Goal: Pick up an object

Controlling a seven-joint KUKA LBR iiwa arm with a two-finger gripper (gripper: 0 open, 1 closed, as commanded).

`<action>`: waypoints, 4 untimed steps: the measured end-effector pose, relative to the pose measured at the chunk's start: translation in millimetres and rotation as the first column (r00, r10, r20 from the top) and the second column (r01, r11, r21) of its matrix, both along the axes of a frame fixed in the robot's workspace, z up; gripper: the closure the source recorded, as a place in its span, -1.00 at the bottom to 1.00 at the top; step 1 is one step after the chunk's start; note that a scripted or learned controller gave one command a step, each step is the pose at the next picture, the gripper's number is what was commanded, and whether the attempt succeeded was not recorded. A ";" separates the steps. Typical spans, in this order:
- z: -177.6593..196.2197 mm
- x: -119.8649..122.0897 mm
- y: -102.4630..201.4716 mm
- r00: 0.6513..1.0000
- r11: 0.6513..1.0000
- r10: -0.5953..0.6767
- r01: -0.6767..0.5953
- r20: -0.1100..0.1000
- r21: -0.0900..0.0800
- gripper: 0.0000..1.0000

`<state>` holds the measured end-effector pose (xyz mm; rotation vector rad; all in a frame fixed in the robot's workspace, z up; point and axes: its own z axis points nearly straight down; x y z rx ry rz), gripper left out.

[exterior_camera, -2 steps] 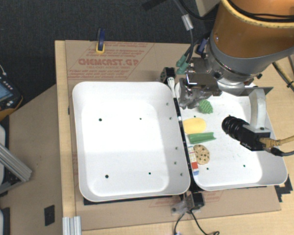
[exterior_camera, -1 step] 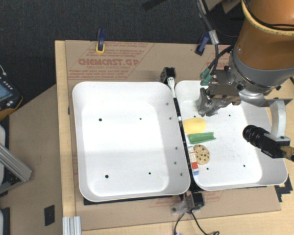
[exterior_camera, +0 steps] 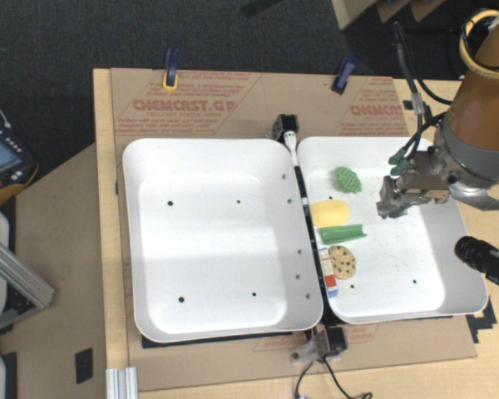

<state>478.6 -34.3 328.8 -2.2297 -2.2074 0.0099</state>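
The right bin (exterior_camera: 424,285) holds several small items along its left side: a green ridged piece (exterior_camera: 347,179), a yellow rounded piece (exterior_camera: 330,213), a flat green bar (exterior_camera: 343,233), a round speckled cookie (exterior_camera: 343,261) and a small red and blue piece (exterior_camera: 331,285). My gripper (exterior_camera: 390,204) hangs over the middle of the right bin, to the right of the green ridged piece and the yellow piece, apart from both. I see nothing held in it.
The left bin (exterior_camera: 216,239) lies beside the right one, with a black divider strip (exterior_camera: 303,214) between them. Both rest on a cardboard sheet (exterior_camera: 191,98) held by clamps. A black cylinder (exterior_camera: 482,258) juts in at the right edge.
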 end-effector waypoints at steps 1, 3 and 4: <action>7.1 0.9 67.6 1.000 1.000 0.017 -0.017 0.009 0.002 1.00; 105.7 1.1 144.6 1.000 1.000 0.014 -0.014 0.014 0.004 1.00; 130.9 1.1 144.9 1.000 1.000 0.011 -0.011 0.013 0.002 1.00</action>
